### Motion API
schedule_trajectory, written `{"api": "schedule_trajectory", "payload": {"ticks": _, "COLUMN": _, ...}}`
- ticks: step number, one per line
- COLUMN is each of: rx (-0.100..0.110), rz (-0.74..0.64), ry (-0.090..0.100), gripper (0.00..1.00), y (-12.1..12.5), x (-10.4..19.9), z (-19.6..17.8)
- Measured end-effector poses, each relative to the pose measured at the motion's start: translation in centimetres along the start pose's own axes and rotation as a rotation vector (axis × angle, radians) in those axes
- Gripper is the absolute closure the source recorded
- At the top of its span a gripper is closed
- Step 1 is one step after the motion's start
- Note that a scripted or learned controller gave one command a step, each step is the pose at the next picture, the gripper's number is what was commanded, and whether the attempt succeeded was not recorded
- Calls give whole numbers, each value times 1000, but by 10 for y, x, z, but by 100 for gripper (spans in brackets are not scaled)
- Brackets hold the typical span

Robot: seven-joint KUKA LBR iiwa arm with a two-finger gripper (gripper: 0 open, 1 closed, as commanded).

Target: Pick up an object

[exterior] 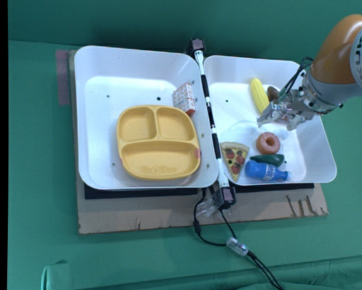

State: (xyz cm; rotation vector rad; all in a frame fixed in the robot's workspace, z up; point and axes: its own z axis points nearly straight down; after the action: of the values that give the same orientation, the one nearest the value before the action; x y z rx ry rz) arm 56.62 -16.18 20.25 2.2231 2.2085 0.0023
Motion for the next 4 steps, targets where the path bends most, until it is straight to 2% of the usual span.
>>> {"api": "schedule_trajectory", "payload": {"ticks": 1, "rx": -14, "rz": 6, "ry": -5, "gripper": 100, "y": 2, "x": -3, "z": -16}}
{"api": "schedule_trajectory", "payload": {"ticks": 2, "rx": -13, "rz": 6, "ry": -5, "gripper": 0, "y": 2, "x": -2, "z": -15}}
{"api": "schedule_trajectory", "payload": {"ticks": 3, "rx": -8, "rz": -3, "ry": -1, "gripper": 0, "y": 79, "x": 39, "z": 15}}
{"api": "schedule_trajectory", "payload": {"ticks": 4, "rx": -19, "rz": 2, "ry": -8, "gripper": 100, "y": 81, "x": 36, "z": -2}}
